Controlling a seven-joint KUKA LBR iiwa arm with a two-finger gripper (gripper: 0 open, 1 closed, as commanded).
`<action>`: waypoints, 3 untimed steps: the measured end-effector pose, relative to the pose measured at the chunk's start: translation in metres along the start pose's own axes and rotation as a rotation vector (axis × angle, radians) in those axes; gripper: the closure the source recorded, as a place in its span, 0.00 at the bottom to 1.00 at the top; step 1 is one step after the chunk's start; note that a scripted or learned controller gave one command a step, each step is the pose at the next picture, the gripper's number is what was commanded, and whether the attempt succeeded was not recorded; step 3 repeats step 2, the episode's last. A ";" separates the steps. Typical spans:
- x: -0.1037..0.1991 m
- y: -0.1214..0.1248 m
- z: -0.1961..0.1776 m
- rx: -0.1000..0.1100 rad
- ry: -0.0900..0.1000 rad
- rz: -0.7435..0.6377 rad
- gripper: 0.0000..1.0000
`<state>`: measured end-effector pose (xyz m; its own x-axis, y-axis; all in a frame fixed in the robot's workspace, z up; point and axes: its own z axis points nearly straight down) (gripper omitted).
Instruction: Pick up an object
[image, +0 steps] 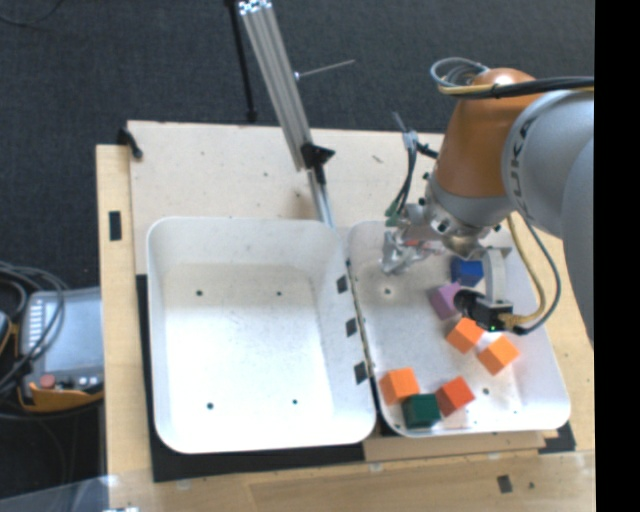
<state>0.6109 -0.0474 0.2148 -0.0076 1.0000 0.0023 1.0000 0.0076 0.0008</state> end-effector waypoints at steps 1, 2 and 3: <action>0.058 -0.023 -0.008 0.002 0.001 -0.001 1.00; 0.116 -0.045 -0.009 0.003 0.000 -0.002 1.00; 0.116 -0.045 -0.009 0.003 0.000 -0.002 1.00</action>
